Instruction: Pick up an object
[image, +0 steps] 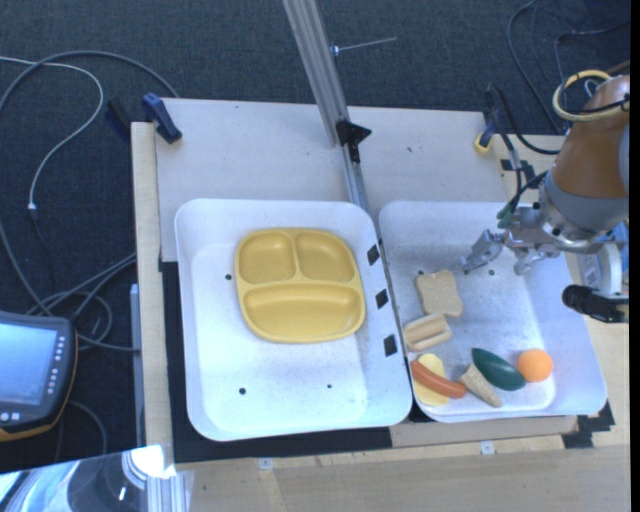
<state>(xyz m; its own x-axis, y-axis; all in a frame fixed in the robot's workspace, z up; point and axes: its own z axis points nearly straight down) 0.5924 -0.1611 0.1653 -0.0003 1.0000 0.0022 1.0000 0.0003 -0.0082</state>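
My gripper (503, 257) hovers over the upper part of the right bin (560, 330), open, with nothing between its fingers. Below and to its left lies a tan bread slice (439, 293), and a small bun (427, 330) lies just under that. Along the bin's front edge are a red sausage (438, 379) on a yellow piece (424, 392), a tan wedge (482, 386), a dark green piece (498, 368) and an orange ball (535, 364). None of them touches the gripper.
The left bin (210, 330) holds a yellow divided plate (298, 283). A metal pole (322, 60) slants down to the gap between the bins. A screen (30, 370) sits off the bench at the left, with cables on the floor.
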